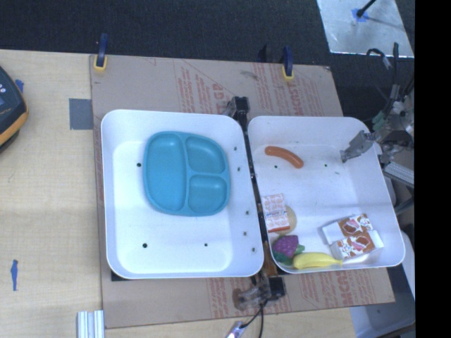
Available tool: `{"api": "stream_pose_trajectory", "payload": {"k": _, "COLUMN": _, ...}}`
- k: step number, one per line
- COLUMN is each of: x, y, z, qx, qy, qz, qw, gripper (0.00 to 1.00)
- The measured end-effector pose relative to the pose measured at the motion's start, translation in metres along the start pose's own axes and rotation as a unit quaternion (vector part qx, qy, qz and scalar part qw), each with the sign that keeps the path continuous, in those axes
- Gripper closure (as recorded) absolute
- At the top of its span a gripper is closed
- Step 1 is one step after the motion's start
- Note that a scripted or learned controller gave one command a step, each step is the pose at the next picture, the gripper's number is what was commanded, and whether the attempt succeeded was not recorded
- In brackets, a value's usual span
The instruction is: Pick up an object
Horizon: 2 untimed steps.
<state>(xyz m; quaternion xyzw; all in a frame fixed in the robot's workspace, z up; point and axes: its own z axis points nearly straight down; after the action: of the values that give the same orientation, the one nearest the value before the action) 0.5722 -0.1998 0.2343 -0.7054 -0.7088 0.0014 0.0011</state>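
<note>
The right bin [317,189] holds several small items. An orange-red sausage [284,156] lies near its back left. A small printed packet [275,213] rests against the left wall. Purple grapes [285,246] and a yellow banana [315,260] sit in the front left corner. A white and red carton [352,236] lies at the front right. My gripper [354,148] hangs over the bin's back right corner, reaching in from the right edge. It is apart from every item, with the sausage about a hand's width to its left.
The left bin [127,210] carries a blue divided plate [187,172]. A black clamp [239,107] sits where the bins meet at the back. A yellow and black device [10,111] lies at the bench's far left. Dark floor lies beyond the bench.
</note>
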Motion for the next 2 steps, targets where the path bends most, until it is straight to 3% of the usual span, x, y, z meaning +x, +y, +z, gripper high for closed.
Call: {"api": "stream_pose_trajectory", "payload": {"k": 2, "x": 0.106, "y": 0.034, "z": 0.144, "qx": 0.001, "qy": 0.000, "qz": -0.001, "qw": 1.0000, "gripper": 0.00}}
